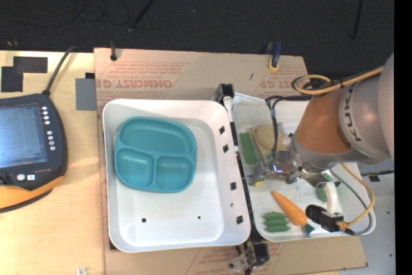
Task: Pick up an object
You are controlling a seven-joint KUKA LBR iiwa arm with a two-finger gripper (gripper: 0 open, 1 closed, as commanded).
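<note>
Letters "KUK" read on the grey arm (364, 116), the rest cut off at the frame edge. Red print on the cardboard sheet (193, 74) under the bins ran upside down, too blurred to read for sure. Claw (273, 169) sat low in the right bin (291, 237), near its left wall, mostly covered by the orange band and wrist; open or closed couldn't be told, and nothing was seen held in it. Pickable things were all in the right bin: carrot (290, 208) just below the claw, green pea pods (275, 222) beside the carrot near the front rim, long green strip (248, 146) along the left wall, round tan piece (264, 136) next to it and partly hidden by cables, white-and-green piece (327, 193) to the right, half under the wrist. Left bin (109, 203) held a teal divided plate (154, 154) in its back half. A control tablet (26, 142) with a dark screen lay on the counter (64, 235) at far left, cut off by the frame. Blue clip (275, 56) pinned the cardboard's back edge.
</note>
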